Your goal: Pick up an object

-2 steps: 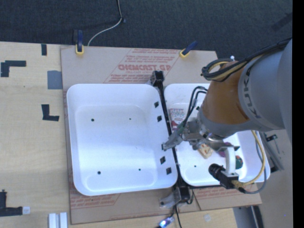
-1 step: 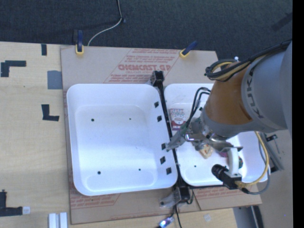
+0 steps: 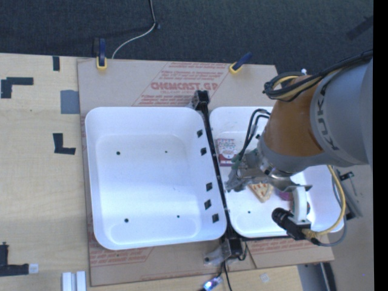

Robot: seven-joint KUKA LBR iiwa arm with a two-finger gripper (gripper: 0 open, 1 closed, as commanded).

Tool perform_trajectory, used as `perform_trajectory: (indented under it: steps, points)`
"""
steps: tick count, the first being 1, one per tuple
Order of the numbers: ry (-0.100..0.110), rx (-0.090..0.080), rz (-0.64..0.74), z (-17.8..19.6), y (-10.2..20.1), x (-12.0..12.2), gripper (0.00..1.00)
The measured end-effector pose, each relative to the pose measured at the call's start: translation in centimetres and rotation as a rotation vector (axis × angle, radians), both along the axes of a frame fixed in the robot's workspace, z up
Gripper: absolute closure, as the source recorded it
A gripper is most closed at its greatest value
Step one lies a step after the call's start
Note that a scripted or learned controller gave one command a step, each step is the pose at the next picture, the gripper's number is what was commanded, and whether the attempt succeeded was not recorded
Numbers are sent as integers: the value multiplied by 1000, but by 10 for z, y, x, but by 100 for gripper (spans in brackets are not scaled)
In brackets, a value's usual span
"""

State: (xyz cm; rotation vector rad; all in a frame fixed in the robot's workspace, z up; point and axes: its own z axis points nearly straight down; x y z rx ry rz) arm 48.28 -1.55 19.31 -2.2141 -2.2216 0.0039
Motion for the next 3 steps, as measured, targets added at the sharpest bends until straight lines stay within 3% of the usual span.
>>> perform_trajectory:
  steps: [1, 2, 3]
  points:
    - [-2, -3, -8, -10, -68, 1, 100]
    - [-15, -2, 2, 121, -35, 15, 100]
    - [-9, -2, 3, 183, 31, 27, 100]
